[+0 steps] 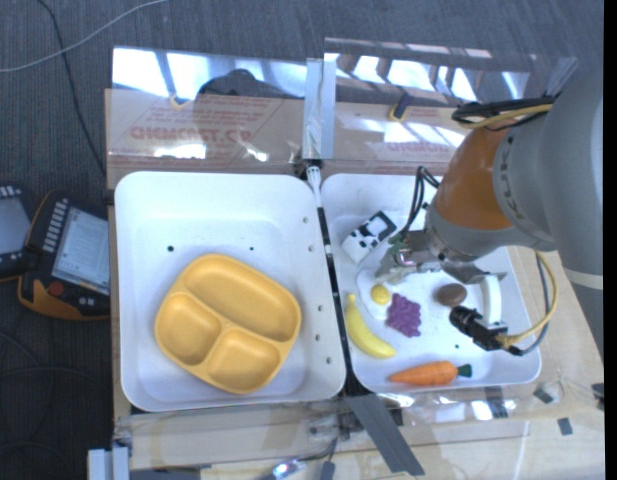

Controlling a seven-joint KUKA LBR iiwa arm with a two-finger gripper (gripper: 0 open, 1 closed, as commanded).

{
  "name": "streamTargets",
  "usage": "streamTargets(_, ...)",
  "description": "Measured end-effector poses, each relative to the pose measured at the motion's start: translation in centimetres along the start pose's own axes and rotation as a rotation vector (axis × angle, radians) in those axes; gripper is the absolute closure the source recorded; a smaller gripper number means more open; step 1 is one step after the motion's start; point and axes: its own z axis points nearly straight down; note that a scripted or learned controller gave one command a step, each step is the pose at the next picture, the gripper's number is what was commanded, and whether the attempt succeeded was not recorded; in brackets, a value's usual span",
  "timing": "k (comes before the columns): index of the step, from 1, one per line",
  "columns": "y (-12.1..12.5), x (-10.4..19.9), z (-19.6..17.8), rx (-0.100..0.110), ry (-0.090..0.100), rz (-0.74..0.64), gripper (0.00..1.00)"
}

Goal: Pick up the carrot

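Reaching in from the right, the grey arm [548, 158] bends over the right bin [523, 368], its orange band above the wrist and its gripper [403, 260] low over the bin's middle, near a small yellow piece [380, 294] and purple grapes [404, 314]. How wide the gripper stands cannot be told. The carrot [425, 373] lies flat along the bin's near edge, well apart from the gripper, beside a banana [366, 332]. A yellow divided plate [228, 321] sits in the left bin [148, 208].
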Motion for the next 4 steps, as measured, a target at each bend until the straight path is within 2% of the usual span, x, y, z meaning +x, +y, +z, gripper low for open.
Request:
streamTargets(1, -0.1, 0.0, 0.1, 0.002, 0.001, 0.0, 0.0)
streamTargets(2, -1.4, -0.3, 1.1, 0.001, 0.004, -0.167, 0.0)
streamTargets(3, -0.5, -1.9, -2.8, 0.018, 0.009, -0.204, 0.0)
streamTargets(4, -3.4, -0.3, 1.1, 0.004, 0.003, -0.293, 0.0)
